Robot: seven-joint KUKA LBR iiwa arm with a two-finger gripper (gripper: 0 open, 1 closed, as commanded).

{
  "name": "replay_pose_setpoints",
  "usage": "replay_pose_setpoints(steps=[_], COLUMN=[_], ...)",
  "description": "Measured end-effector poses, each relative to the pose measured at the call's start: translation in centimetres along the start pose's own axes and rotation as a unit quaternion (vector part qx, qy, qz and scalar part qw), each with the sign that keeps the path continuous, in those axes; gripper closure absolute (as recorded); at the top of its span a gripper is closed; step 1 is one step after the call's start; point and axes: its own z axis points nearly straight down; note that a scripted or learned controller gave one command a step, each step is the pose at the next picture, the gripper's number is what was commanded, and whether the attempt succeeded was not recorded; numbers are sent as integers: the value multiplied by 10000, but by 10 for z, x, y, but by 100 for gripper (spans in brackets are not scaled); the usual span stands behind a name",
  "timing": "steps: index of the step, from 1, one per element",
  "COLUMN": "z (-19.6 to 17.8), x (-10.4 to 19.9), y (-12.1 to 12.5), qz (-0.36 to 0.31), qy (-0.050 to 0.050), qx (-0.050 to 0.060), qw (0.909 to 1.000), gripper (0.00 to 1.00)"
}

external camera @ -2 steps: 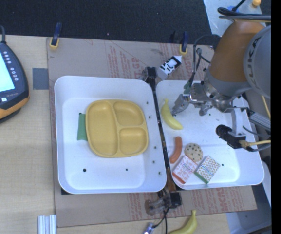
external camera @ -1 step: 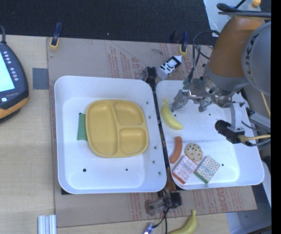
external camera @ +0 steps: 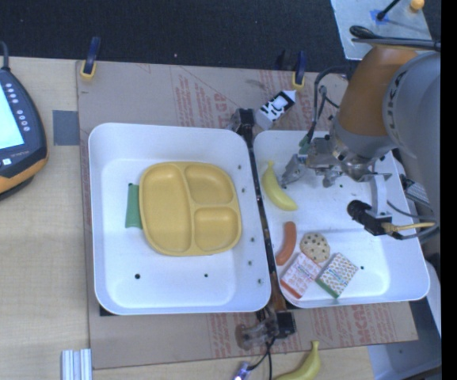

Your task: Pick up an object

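Note:
The right bin point(external camera: 402, 287) holds a yellow banana point(external camera: 278, 190) near its left wall. Below it lie a red-orange sausage point(external camera: 287, 243), a round cookie point(external camera: 315, 246) and two small packets, one red and white point(external camera: 300, 275), one green and white point(external camera: 337, 274). My gripper point(external camera: 308, 172) hangs over the upper part of this bin, just right of the banana's top end. Its fingers are spread apart with nothing between them. The grey and orange arm point(external camera: 378, 93) covers the bin's upper right corner.
The left bin point(external camera: 109, 283) bears a yellow divided plate point(external camera: 190, 208) with a green item point(external camera: 133, 206) sticking out at its left. A teach pendant point(external camera: 2, 133) lies at the far left. Another banana point(external camera: 303, 364) lies on the cardboard below the bins.

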Motion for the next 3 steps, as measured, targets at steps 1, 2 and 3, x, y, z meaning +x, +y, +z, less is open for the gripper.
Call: replay_pose_setpoints(steps=[1, 2, 3], z=[24, 13, 13], x=[-2, -3, -3], y=[-73, -72, -73], qz=[-3, -25, -24], qy=[9, 2, 2], qx=[-3, 5, 4], qw=[10000, 10000, 10000], gripper=[0, 100, 0])
